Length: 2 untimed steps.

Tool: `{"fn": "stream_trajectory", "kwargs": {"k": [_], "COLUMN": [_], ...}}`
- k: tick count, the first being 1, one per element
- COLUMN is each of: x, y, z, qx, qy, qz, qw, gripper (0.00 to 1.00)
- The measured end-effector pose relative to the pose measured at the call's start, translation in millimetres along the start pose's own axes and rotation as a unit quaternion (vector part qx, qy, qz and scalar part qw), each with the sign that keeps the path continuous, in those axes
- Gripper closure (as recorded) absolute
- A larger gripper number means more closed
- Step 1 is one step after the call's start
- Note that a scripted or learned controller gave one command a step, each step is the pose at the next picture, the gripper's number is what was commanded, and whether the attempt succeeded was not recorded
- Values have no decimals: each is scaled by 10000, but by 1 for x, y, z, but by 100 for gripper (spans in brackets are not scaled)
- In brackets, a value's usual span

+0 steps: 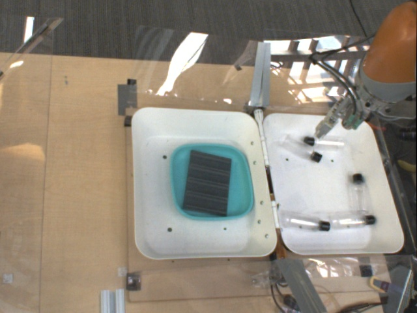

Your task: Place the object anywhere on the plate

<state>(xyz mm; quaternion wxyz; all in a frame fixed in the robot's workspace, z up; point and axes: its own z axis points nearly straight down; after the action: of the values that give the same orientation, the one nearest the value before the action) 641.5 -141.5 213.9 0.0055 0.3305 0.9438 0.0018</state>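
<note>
From the overhead camera view, the task looks done as far as can be judged: a dark grey ridged block [208,184] lies flat on the teal plate [179,168], which sits in the left bin [153,135]. The block rests well inside the plate's rim, slightly off square to it, with teal showing on every side. Nothing touches it, and the arm is well apart from it, so what is left seems to be only for the arm to clear away.

The block is a rectangular slab, charcoal in colour, with several shallow ribs running across its top face. It looks rigid and lies level, with no corner riding up on the rim.

The gripper [324,130] hangs over the upper part of the right bin [384,240], below the orange band of the arm; whether it is open or closed I cannot tell, and nothing is seen in it. In that bin lie a few clear tubes with black caps [322,225], scattered apart from one another. Both bins stand on the pale wooden worktop [65,175].
</note>
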Motion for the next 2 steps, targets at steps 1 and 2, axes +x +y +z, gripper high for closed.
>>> {"fn": "stream_trajectory", "kwargs": {"k": [1,2], "x": [0,70], "y": [0,-17], "z": [0,-46], "qx": [0,15], "qy": [0,5], "qz": [-2,2678], "qw": [10000,9635], "gripper": [0,0]}}
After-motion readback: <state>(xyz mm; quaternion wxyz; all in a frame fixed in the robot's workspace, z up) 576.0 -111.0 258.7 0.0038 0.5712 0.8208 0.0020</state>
